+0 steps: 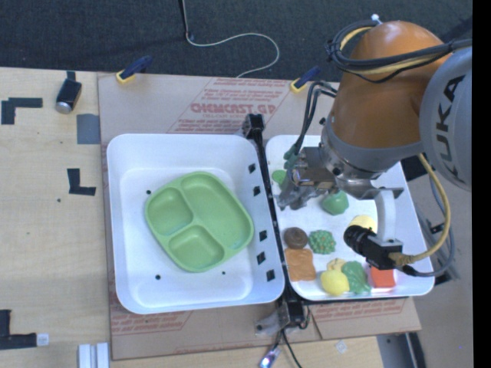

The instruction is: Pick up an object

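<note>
The end effector (295, 194) is hanging low over the upper left part of the right bin (414, 286), just beside the divider; whether it is wide or narrow cannot be told, and nothing is showing between its tips. Candidate objects are lying close together below it: a green round piece (334, 203), a brown disc (296, 238), a green bumpy piece (322, 241) and an orange square (300, 265). Risk, in my judgement: crowding is inviting a glancing grip or a push against the wall. The green tray (199, 221) is sitting in the left bin (126, 205).
</note>
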Available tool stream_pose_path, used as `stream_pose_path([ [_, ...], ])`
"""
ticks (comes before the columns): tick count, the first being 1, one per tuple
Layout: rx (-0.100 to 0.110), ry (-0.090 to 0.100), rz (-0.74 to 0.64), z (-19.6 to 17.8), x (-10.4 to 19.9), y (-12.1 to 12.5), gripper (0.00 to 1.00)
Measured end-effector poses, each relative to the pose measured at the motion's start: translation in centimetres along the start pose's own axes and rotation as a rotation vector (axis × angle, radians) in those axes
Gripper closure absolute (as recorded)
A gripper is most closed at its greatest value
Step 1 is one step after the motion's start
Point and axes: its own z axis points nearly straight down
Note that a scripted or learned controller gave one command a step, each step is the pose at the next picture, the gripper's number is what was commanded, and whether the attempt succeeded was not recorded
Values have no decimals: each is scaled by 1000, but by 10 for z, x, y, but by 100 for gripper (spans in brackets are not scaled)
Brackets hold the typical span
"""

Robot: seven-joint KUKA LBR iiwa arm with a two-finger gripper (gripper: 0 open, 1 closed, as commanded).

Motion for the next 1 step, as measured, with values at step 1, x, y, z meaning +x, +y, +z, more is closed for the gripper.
stream_pose_path([
  [1, -20, 4, -2, -130, 54, 1, 100],
])
